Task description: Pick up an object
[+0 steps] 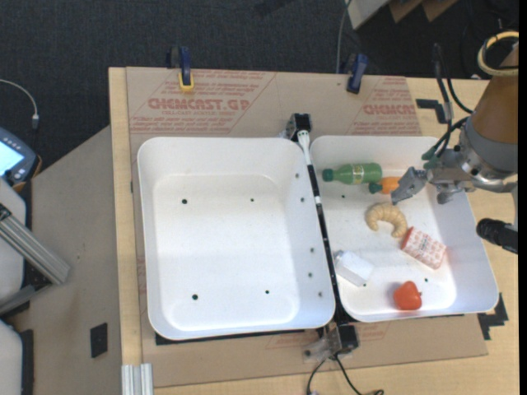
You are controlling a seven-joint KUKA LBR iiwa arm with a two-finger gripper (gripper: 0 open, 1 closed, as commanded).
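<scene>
The right bin [478,290] holds several objects. A green bottle [352,173] lies at the back, with a small orange piece [386,185] just to its right. A beige croissant shape [387,216] lies mid-bin, a red and white box [424,248] to its right, a white block [352,267] near the divider, and a red fruit [407,295] at the front. My gripper [425,189] hovers over the bin's back right, open, nothing between its fingers. Its left finger [408,184] is right beside the orange piece.
The left bin [156,220] lies beside the right one, sharing the middle divider. Blue clamps [356,72] hold the cardboard base at the back. A black part [498,233] sticks in at the right edge, near the box.
</scene>
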